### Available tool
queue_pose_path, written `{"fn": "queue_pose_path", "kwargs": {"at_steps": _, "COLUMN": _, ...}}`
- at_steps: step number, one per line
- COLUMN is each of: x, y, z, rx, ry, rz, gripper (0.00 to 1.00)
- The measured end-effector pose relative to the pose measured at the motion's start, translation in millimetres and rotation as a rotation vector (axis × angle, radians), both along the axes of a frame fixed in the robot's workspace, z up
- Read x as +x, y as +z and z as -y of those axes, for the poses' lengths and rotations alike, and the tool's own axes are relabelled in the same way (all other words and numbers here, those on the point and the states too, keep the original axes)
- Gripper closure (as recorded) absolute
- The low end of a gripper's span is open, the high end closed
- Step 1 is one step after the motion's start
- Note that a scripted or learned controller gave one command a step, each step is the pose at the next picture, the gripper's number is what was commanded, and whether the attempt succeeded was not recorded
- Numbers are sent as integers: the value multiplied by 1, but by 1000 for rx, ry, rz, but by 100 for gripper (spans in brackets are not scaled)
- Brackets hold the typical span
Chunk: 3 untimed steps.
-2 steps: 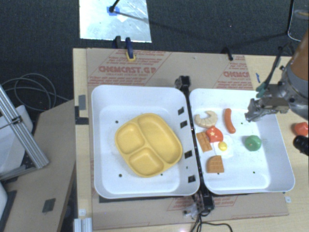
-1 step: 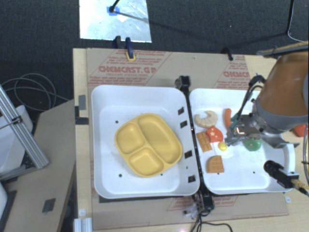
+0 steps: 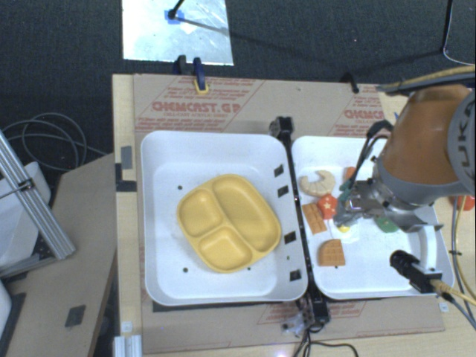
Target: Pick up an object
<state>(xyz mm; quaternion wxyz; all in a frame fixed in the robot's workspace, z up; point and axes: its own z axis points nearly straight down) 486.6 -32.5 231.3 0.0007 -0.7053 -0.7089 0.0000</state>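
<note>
Nearest me, the toast slice [image 3: 332, 253] lies just below-left of my gripper [image 3: 346, 213]; I cannot tell its jaws' state.

Tool [image 3: 343, 213] low in right bin [image 3: 364, 277] among small food pieces [image 3: 316, 214]

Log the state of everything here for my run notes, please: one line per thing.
Yellow divided plate: upright, lying in the left bin.
Claw: low over the right bin, among the small items.
Curved tan piece: lying loose.
Orange wedge: lying loose, apart from the claw.
</note>
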Motion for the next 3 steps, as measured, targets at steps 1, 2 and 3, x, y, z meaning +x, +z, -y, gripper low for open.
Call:
{"fn": "queue_pose_path", "kwargs": {"at_steps": 1, "x": 1, "y": 97, "z": 2, "rx": -1, "ry": 0, "rz": 12, "gripper": 100}}
{"fn": "queue_pose_path", "kwargs": {"at_steps": 2, "x": -1, "y": -6, "z": 25, "rx": -1, "ry": -7, "rz": -6, "gripper": 100}}
{"fn": "queue_pose_path", "kwargs": {"at_steps": 3, "x": 1, "y": 6, "z": -8, "rx": 0, "ry": 3, "rz": 4, "gripper": 100}}
